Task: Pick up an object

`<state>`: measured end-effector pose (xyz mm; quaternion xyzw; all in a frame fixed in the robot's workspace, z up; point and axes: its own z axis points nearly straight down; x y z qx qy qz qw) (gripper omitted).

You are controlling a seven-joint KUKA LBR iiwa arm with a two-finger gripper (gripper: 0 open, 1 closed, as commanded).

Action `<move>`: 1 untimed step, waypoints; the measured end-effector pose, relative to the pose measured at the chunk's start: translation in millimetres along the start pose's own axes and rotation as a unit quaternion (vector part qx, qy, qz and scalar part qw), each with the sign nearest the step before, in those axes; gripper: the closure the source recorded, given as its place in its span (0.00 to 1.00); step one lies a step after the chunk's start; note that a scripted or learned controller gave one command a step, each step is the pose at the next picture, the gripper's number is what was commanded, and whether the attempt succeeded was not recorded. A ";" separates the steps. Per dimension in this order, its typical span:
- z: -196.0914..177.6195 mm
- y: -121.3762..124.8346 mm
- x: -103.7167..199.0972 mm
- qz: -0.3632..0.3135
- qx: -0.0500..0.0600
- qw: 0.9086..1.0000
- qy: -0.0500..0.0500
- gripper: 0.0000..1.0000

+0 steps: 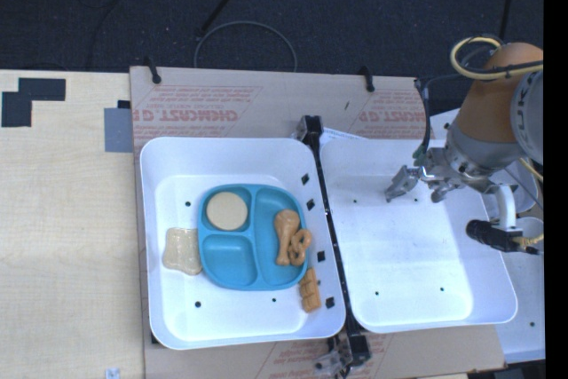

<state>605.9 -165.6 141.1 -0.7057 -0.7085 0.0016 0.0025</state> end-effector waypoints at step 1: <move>53.2 -0.4 1.3 0.001 0.000 1.000 0.000 0.00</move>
